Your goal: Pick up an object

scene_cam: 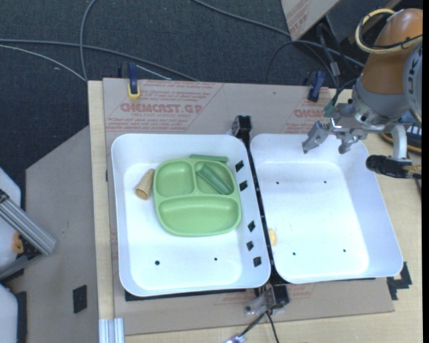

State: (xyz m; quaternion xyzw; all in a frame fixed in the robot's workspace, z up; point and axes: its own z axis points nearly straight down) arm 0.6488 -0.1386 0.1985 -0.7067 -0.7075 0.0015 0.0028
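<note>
A dark carpet (60, 80) covers the floor, crossed by loose grey cables (87, 33). The bench (107, 221) is a pale wooden board under a cardboard sheet (174, 104) printed in red, held by blue clamps (133, 79) along its far edge. A cardboard box (305, 13) stands beyond the bench.

Two white bins (315, 201), green divided plate (198, 197), tan cone (144, 184), grey arm (392, 60) with orange band
</note>
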